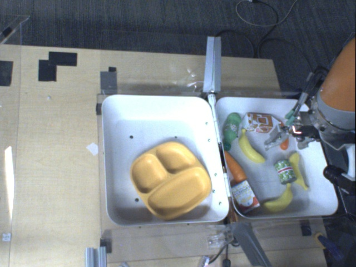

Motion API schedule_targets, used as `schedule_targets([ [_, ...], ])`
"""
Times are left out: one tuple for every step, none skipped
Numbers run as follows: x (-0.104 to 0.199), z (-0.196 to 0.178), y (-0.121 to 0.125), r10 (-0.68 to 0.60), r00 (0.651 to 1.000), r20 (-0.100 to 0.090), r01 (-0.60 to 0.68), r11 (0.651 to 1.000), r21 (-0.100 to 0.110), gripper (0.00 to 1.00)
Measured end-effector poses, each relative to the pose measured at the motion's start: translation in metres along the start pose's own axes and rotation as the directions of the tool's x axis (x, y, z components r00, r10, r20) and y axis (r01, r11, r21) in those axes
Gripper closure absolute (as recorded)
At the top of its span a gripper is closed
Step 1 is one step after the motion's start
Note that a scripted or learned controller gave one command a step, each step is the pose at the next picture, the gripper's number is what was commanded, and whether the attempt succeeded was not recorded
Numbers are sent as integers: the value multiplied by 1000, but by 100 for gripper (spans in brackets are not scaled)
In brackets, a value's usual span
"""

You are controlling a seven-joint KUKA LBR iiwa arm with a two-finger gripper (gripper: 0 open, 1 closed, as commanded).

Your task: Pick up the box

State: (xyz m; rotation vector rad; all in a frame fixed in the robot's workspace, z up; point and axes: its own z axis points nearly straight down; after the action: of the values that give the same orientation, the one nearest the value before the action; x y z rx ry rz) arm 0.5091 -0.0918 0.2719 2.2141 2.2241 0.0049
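The box (259, 122) is small, white with orange-brown print, and lies flat at the back of the right bin (322, 204). My gripper (282, 131) hangs just right of the box, over its right edge, at the end of the grey arm with the orange band (340, 82). Nothing is seen lifted off the bin floor. A small orange item (285, 144) shows just below the gripper.
Around the box lie a green item (232, 124), a banana (249, 148), an orange-capped bottle (241, 183), a green can (286, 172) and two more bananas (280, 201). The left bin (122, 121) holds a large yellow divided tray (171, 178).
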Motion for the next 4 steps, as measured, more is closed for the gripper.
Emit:
schedule_targets([
  [-20, 166, -14, 174, 985, 0, -174, 985, 3, 0],
  [-74, 183, 56, 111, 994, 0, -111, 994, -10, 0],
  [-71, 185, 118, 32, 999, -1, -32, 999, 12, 0],
  [-73, 186, 139, 183, 983, -3, -182, 977, 111, 0],
])
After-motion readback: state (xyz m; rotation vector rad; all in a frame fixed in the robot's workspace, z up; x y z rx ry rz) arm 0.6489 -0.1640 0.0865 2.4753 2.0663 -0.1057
